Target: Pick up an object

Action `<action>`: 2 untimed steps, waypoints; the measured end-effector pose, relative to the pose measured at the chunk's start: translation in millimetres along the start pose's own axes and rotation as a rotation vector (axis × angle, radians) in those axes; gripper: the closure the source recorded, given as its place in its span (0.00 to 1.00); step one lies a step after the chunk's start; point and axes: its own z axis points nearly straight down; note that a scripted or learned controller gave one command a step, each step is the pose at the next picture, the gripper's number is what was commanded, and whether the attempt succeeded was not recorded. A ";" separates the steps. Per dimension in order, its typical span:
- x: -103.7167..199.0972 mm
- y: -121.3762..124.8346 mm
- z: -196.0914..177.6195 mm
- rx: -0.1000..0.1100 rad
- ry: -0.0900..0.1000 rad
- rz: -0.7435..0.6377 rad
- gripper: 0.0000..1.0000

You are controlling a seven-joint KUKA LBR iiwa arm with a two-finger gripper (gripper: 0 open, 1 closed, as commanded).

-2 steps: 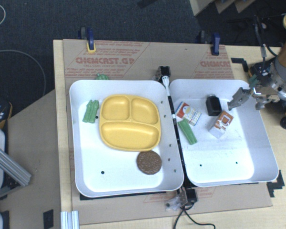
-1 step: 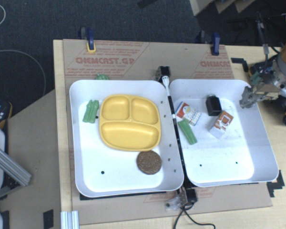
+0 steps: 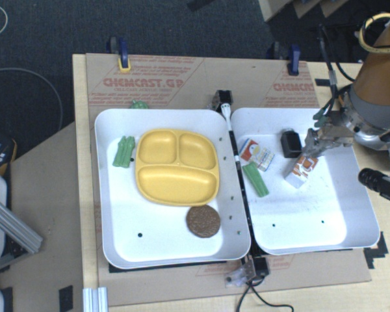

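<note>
The gripper [image 3: 310,149] hangs low over the right bin [image 3: 325,226], directly above a small orange-and-white carton [image 3: 300,170] that lies tilted on the bin floor. Whether the claw is spread or pinched I cannot tell; its tip blurs into the carton's top edge, and nothing shows clearly between the tips, so I would not call this a hold. The placement suggests the carton is the target (it lies apart from its neighbours, which leaves room to approach).

Just left of the gripper rests a black block [image 3: 290,143]. Farther left, by the dividing wall, lie a red-and-white packet [image 3: 255,155] and a green piece [image 3: 255,180], near each other.

The left bin [image 3: 114,239] carries a yellow divided plate [image 3: 177,166] in its middle, a green bundle [image 3: 124,151] to its left and a brown round patty [image 3: 203,221] on its near side.

Both bins sit on a brown board [image 3: 182,77] held by blue clamps [image 3: 123,52] along the far edge, likely to keep it from sliding. Dark carpet [image 3: 52,25] with loose cables surrounds the bench.
</note>
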 end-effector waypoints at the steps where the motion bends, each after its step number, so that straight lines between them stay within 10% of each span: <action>1: 12.0 -65.6 -127.6 -0.019 -0.005 0.005 1.00; 2: 116.4 -52.5 -75.8 0.003 0.000 -0.005 1.00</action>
